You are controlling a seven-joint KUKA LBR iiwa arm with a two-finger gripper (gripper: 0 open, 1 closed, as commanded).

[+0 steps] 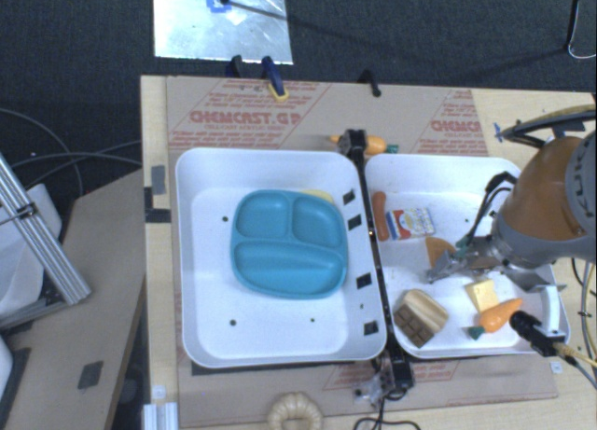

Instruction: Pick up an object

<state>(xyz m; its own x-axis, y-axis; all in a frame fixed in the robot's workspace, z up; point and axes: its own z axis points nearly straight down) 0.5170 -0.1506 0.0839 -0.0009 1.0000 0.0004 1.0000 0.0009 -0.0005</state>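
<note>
1. Nearest the front edge of the surface (280, 377), in the right bin (410, 176), three toy foods are seen: a brown block like a sandwich (420, 316), a yellow cheese wedge (482, 295) and an orange carrot (499, 315) at the front right corner.
2. Just behind them, the end effector (446, 268) is held low over the middle of the right bin, touching or just beside a tan wedge (440, 251). How far it is opened cannot be told, and nothing is seen held in it.
3. The tan wedge is judged to be the thing to be picked. It should be straddled squarely and pressed down on before any closing is done, so it is not pushed away.
4. The cheese wedge lies near, so it should not be bumped.
5. Farther back, a small white packet (410, 223) and a red sausage (380, 214) are found near the bin's left wall.
6. In the left bin (201, 260), a blue tray (284, 242) is left alone.
</note>
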